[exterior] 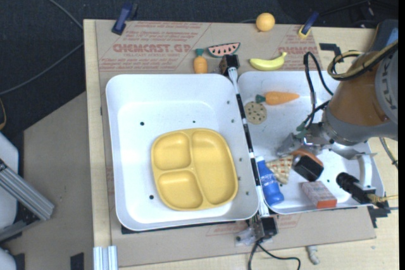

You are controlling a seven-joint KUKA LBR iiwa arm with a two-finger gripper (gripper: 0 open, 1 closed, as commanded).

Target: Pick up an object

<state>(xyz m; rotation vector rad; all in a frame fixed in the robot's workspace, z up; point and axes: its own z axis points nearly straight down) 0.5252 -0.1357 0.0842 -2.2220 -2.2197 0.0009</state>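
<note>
Blue tube (268,183) lying at right bin (288,208) front-left, long axis running front to back. Gripper (302,152) hanging just right of it, over waffle piece (281,166) and dark block (308,167). Finger state: cannot tell. Pink eraser-like block (318,193) sitting nearer front, toward right.

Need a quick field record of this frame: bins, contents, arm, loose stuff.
left bin: yellow divided plate
right bin: carrot, cookie, blue bottle, pink block
pincer: low in the right bin, over items at its middle
bench top edge: banana, orange ball, watermelon slice
</note>
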